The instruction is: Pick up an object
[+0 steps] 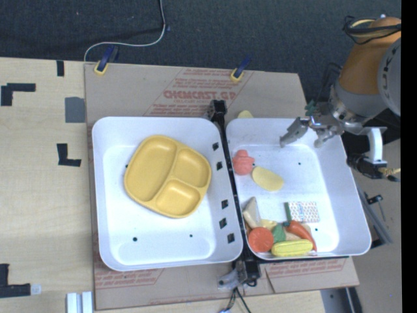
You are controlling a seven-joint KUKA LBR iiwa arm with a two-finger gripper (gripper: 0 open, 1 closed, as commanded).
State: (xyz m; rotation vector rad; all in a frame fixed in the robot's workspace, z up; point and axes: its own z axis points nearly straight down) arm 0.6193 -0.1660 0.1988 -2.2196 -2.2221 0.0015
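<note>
A yellow divided plate [168, 175] lay alone in the left bin [104, 194], probably as a place to put things. The right bin [339, 175] held the pieces to pick: a pink piece [242, 162] and a pale yellow one [268, 178] mid-bin, with toy food [281, 235] heaped at its near edge. The pincer [306, 134] hung spread open and empty over the far end. Both bins sat on cardboard [189, 93] clipped to the wooden table [39, 201], dark carpet [260, 18] beyond.

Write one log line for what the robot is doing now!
claw: open, holding nothing | over right bin, far end | toys: untouched | yellow plate: left bin
</note>
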